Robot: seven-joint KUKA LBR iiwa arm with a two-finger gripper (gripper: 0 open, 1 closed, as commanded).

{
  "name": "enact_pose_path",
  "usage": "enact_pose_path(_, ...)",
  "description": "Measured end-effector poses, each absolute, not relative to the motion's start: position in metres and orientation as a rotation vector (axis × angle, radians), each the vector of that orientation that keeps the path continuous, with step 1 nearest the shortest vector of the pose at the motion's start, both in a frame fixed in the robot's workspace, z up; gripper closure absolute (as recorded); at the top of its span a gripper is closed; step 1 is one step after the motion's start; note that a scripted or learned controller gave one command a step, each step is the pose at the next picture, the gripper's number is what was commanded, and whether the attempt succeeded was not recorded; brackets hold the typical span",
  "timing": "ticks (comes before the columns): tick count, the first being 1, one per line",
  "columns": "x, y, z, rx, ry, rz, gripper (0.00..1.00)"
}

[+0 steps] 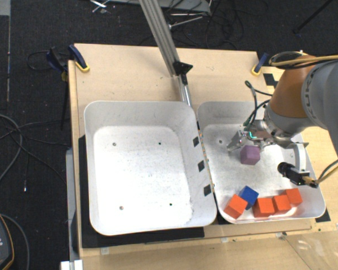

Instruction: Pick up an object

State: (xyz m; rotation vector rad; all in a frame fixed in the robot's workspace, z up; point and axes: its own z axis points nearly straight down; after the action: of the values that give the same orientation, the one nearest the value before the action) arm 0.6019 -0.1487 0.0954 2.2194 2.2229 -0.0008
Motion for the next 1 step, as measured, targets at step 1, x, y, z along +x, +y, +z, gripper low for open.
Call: enact_pose_path(1,0.5895,-0.1265,0.0954,2.218,2.226,-0.001,0.00)
